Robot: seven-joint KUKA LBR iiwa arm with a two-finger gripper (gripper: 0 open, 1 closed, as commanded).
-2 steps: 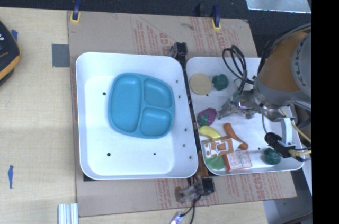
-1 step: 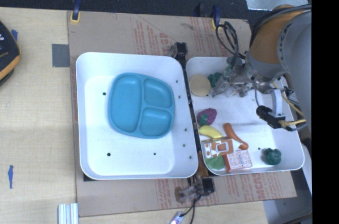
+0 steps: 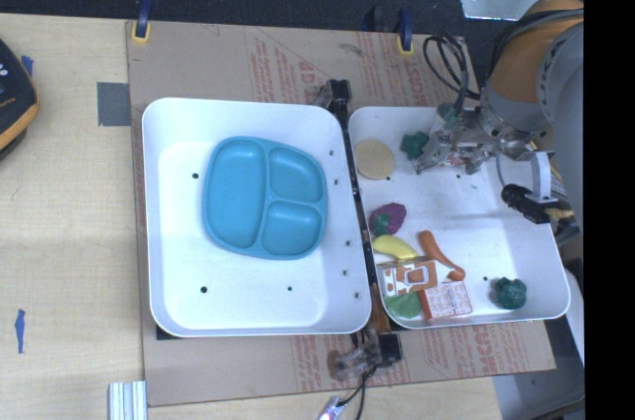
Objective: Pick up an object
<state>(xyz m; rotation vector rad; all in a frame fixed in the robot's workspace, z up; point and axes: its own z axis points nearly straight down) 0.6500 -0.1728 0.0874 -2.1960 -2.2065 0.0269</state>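
The jaws (image 3: 451,153) hang low at the right bin's (image 3: 541,254) far edge beside a green toy (image 3: 414,145), seemingly lining up a pick, though I cannot tell their opening.

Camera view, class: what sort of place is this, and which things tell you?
Probably a robot test bench: a robot arm reaching over two white bins, toy food, and cardboard clamped to the bench.

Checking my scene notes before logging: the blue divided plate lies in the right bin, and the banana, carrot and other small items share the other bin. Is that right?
Not quite. The camera view shows the blue divided plate in the left bin, not the right. The banana, carrot and other small items do share the other bin, the right bin.
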